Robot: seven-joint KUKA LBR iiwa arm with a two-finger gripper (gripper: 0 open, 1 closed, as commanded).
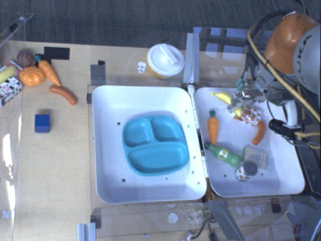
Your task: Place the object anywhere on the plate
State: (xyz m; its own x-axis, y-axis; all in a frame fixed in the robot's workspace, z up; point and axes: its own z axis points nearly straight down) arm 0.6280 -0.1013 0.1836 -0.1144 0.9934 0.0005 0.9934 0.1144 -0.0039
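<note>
A blue divided plate [156, 144] lies in the middle of the left white bin [108, 185]. The right bin [286, 185] holds several small items: a yellow banana [221, 97], a carrot [213, 126], a green bottle [223, 155], a red sausage [259, 132], a red-and-white packet [249, 116], a speckled pad [256, 157] and a small can [246, 171]. My gripper [240, 100] hangs low over the back of the right bin, just right of the banana and above the packet. Nothing is visibly held in it.
A white lidded bowl [165, 60] stands behind the bins. On the bench at the left lie a blue cube [42, 123], a sausage [63, 94], a carrot [49, 72] and a small pumpkin [31, 76]. The arm's cables [281, 84] cross the right bin's far corner.
</note>
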